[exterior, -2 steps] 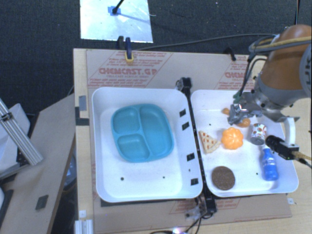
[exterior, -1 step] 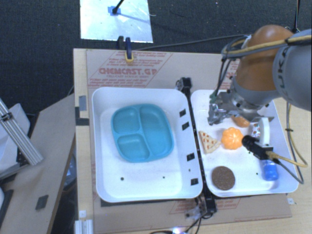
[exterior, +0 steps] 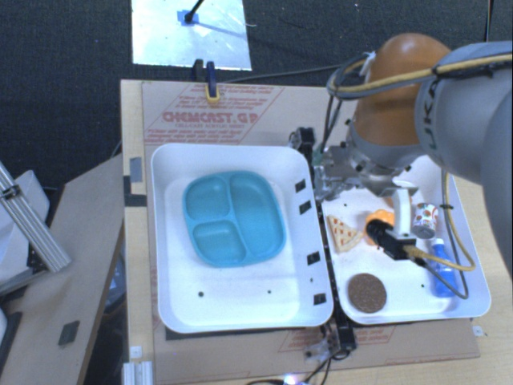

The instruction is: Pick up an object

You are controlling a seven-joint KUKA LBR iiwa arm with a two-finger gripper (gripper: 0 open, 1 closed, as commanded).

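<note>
Where the bench (exterior: 133,239) comes nearest to us, 2 shallow white bins sit side by side, their inner rims touching. We count 5 loose things to pick from, all in the right bin (exterior: 413,299). Nearest, a brown round disc (exterior: 367,293) lies flat toward that bin's near-left corner. To its right, close to the right wall, a blue tube-like item (exterior: 440,273) lies pointing near to far; we cannot tell what it is. Farther in, a small triangular pizza slice (exterior: 344,234) lies flat just beside the left wall. An orange piece (exterior: 382,216) sits right of the slice, partly hidden by robot parts. A small white patterned can (exterior: 426,220) stands farther right, apart from it. In the left bin (exterior: 232,299), a blue plate (exterior: 235,217) with 3 compartments lies flat around the middle.

Beyond the pizza slice, the gripper (exterior: 325,179) hangs over the far-left corner of the right bin, close to the shared rims. Its tip is a dark tangle from this angle, so we cannot tell whether it is spread wide, narrowed or holding anything. The grey arm (exterior: 461,111), with its orange band (exterior: 401,70), rises behind it toward the right.

Farthest, a cardboard sheet (exterior: 210,115) with red print lies under the bins, with 1 blue and yellow clamp (exterior: 211,83) at its far edge. A shiny silver sheet (exterior: 188,22) lies beyond that.
</note>
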